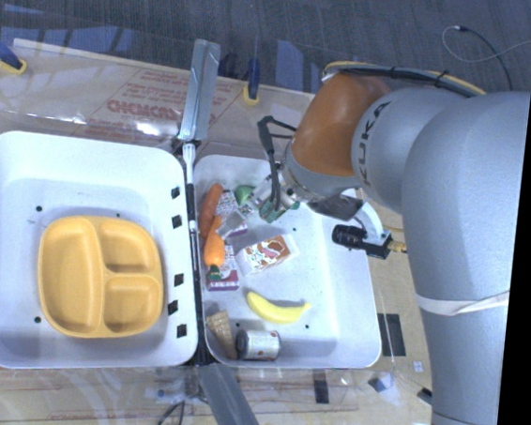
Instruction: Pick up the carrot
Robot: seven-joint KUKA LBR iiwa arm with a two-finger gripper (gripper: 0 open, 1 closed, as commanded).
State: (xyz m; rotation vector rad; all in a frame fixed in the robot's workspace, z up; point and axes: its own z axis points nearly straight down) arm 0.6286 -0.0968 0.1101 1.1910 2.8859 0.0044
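Observation:
The orange carrot (212, 207) lies lengthwise against the left wall of the right bin (355, 301), with its lower end (214, 249) near a purple packet. My gripper (269, 201) hangs low over the back of that bin, just right of the carrot. It is above a green item (244, 193) and a silvery wrapper (233, 223). The orange-banded wrist (335, 134) hides most of the hand. Nothing can be seen between the fingers.
The right bin also holds a red-and-white snack packet (267, 252), a banana (276, 307), a can (257, 344) on its side, a cone-shaped brown item (219, 324) and a purple packet (225, 275). A yellow divided plate (99, 274) sits in the left bin (24, 172).

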